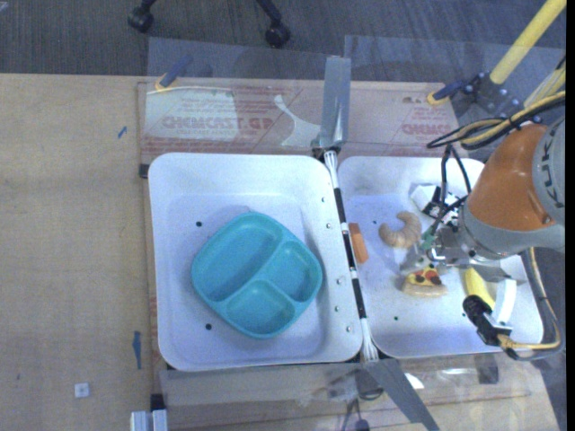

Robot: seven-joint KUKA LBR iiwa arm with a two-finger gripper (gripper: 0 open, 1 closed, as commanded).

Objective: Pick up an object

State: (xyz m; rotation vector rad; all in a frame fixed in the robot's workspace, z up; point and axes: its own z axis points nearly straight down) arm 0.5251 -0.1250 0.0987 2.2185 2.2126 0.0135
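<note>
I see the fingers (420, 260) low in the right bin (395, 330), spread I cannot tell. Pizza-slice toy (423, 283) lies just below them; tan toy (400, 231) just above-left.

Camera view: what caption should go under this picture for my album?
Robot arm's tool hovers over a toy pizza slice in the right bin; teal tray sits left.

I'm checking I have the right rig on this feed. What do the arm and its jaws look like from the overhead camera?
The arm is grey with a broad, rounded orange band above the wrist. Black cables loop over it, and yellow ones run beside them at the upper right. The gripper is a small dark metal assembly with thin wires at its base, low over the right bin; its jaws are too small to make out.
</note>
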